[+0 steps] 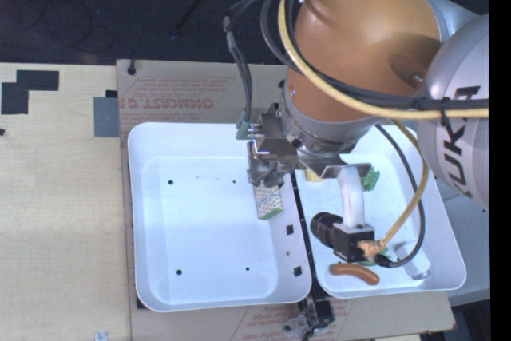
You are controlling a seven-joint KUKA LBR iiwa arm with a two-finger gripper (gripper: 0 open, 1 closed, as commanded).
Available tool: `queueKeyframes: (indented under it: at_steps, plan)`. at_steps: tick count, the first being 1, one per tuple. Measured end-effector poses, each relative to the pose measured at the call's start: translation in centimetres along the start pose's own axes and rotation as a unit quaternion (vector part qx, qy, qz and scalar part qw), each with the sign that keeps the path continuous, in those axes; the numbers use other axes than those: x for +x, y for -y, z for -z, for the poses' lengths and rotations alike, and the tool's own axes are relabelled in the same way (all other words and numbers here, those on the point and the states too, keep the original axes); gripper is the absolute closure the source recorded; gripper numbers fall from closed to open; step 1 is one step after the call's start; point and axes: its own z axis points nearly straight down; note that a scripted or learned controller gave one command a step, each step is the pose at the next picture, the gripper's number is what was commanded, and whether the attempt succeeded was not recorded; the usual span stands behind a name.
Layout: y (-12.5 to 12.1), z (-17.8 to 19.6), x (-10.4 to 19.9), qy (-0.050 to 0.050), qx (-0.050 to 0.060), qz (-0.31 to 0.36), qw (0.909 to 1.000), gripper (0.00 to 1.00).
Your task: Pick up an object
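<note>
Arm (367, 36) is sitting nearest the lens at upper right, orange band uppermost. The letters "KU" are showing on the grey link at the right edge. Gripper (268, 183) is hanging over the left bin (200, 235), close to that bin's right wall and about midway along it. Fingers are pinching nearly closed on the top end of a packet (270, 204), which is small and patterned green and white, its print too small to read. Packet is hanging upright, and whether its lower end is touching the bin floor cannot be told. In the right bin (439, 239), an orange sausage (355, 273) is lying by the near edge and a green piece (370, 180) is sitting toward the far edge. Cardboard (184, 92) under the bins is carrying red print, upside down and not legible.
</note>
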Motion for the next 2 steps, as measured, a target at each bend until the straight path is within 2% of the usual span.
queueKeyframes:
  at_steps: [2]
  plan:
    - [0.06,1.6,-0.03,0.003,0.006,0.005,1.0,1.0]
